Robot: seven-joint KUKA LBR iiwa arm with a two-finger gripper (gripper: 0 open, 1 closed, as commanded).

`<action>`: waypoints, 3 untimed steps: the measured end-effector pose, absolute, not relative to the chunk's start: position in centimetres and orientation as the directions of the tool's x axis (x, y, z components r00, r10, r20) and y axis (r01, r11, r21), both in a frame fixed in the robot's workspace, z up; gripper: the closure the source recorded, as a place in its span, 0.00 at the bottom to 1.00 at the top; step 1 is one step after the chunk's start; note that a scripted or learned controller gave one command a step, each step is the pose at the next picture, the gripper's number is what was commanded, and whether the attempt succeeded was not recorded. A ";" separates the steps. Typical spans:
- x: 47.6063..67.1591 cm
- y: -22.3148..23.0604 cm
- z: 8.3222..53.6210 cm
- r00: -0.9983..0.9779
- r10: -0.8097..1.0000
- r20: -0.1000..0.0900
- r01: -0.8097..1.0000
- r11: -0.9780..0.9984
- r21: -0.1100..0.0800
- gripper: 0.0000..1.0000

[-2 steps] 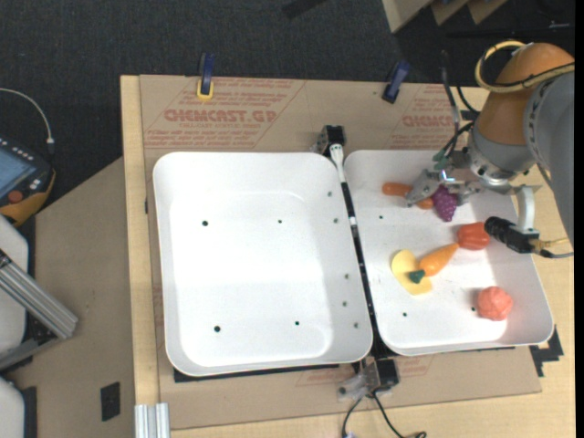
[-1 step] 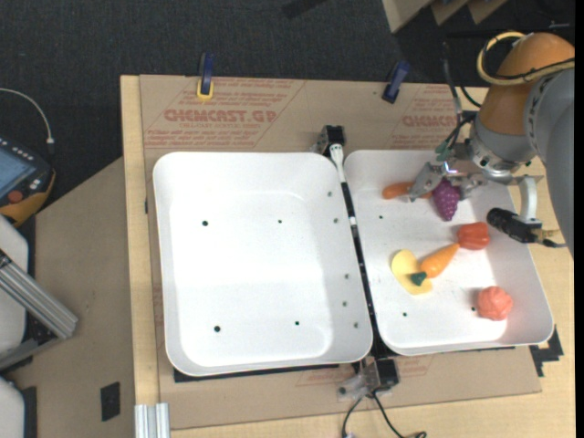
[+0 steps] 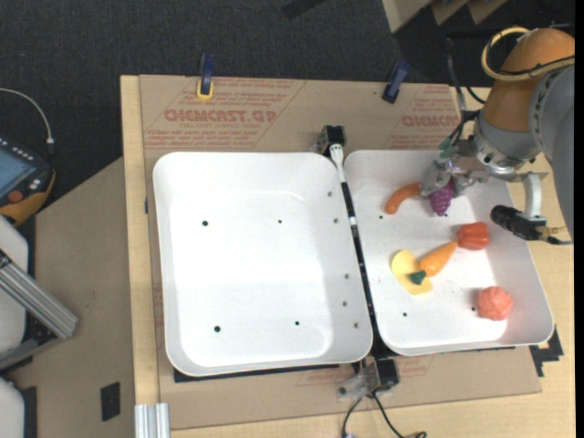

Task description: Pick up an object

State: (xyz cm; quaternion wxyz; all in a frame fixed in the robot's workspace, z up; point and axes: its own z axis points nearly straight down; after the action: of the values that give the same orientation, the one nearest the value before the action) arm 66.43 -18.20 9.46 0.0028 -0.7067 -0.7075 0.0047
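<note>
Claw (image 3: 444, 175): upper right of frame, low over the far part of the right bin (image 3: 525, 322); spread cannot be told, metal parts blur together there.
Purple object (image 3: 441, 201): directly under the claw, touching or nearly touching it; not visibly gripped.
Orange curved piece (image 3: 401, 198): just left of the purple object, near the claw.
Red piece (image 3: 473, 236): below the claw, mid right of the bin.
Orange carrot shape (image 3: 439, 256): just left of the red piece, its lower end against the yellow piece (image 3: 408, 270).
Pink ball (image 3: 494, 303): lower right of the bin, well apart from the rest.
Left bin (image 3: 173, 272): centre of frame, on the worktop (image 3: 146, 117).
Step in hand: probably settling onto the purple object.
Doing it well: centre over the purple object, keep off the orange curved piece beside it, go low enough to close around the body, lift straight up, check for it in the grip before counting a pick.
Hard to make out: contact between claw and purple object; the purple object's true shape, small and partly covered.
Cut off: arm (image 3: 525, 89) runs out at the right edge.
</note>
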 end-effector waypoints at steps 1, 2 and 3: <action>62.0 -12.6 8.5 -0.003 1.000 0.002 1.000 0.003 -0.002 1.00; 58.7 -6.8 19.1 -0.006 1.000 0.001 1.000 0.006 0.007 1.00; 54.1 -1.3 18.4 -0.005 1.000 0.003 1.000 0.005 -0.006 1.00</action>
State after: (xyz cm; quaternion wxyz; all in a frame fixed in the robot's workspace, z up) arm 54.13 -1.25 18.44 0.0034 -0.7054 -0.7088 0.0010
